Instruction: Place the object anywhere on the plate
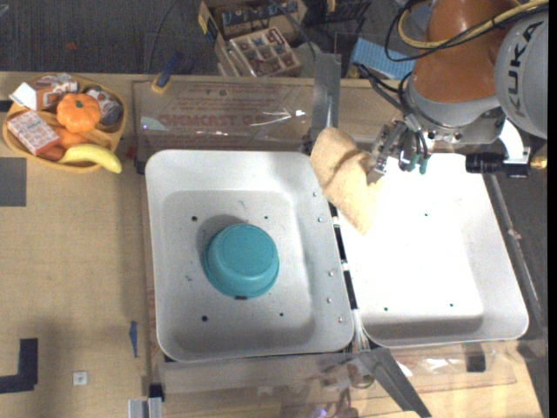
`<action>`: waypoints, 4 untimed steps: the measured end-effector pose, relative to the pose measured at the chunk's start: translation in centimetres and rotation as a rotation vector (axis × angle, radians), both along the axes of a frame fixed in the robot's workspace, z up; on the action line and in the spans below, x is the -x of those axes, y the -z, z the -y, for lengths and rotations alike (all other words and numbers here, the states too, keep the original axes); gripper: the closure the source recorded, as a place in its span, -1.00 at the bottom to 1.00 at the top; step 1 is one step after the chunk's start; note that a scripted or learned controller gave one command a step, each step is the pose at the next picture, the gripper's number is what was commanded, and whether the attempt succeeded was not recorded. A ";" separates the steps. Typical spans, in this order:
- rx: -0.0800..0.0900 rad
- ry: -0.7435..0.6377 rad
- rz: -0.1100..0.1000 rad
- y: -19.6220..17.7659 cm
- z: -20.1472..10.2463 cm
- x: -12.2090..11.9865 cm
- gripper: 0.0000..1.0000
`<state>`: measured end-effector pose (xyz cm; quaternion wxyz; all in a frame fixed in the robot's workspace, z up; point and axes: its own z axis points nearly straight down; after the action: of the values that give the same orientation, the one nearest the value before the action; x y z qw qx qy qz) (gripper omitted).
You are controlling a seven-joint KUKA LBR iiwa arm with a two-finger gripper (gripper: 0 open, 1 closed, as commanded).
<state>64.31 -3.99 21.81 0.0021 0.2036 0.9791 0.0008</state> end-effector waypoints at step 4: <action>0.000 -0.413 -0.002 -0.8 -17.9 10.0 1.00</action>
<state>54.35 13.89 22.60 0.0010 -0.0016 1.0000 0.0010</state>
